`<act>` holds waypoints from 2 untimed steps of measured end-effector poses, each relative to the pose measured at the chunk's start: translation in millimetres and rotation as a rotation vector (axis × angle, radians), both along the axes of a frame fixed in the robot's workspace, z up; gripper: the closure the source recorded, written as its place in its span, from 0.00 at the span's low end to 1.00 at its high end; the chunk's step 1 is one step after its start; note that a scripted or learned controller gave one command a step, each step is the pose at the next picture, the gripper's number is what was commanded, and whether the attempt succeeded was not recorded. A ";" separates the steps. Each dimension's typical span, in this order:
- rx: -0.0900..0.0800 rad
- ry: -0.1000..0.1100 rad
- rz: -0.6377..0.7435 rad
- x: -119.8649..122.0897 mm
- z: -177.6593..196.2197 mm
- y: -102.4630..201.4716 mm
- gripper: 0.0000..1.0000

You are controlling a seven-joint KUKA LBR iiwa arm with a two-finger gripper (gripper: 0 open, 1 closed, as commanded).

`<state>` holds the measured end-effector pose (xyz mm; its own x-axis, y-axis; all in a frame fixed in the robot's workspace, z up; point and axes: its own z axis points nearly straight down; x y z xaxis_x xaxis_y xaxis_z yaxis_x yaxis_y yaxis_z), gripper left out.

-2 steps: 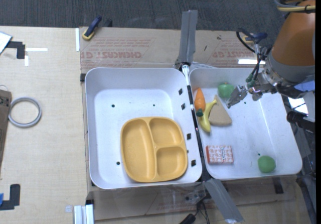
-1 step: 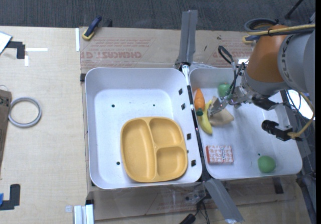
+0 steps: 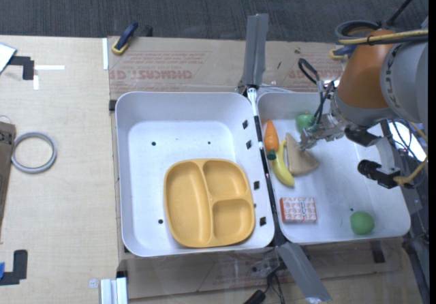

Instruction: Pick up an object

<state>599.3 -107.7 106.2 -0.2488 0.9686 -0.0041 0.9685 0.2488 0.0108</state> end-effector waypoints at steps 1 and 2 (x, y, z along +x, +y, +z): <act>-0.003 0.007 0.436 21.6 10.4 2.0 1.00; -0.003 0.007 0.435 21.5 10.4 2.0 0.00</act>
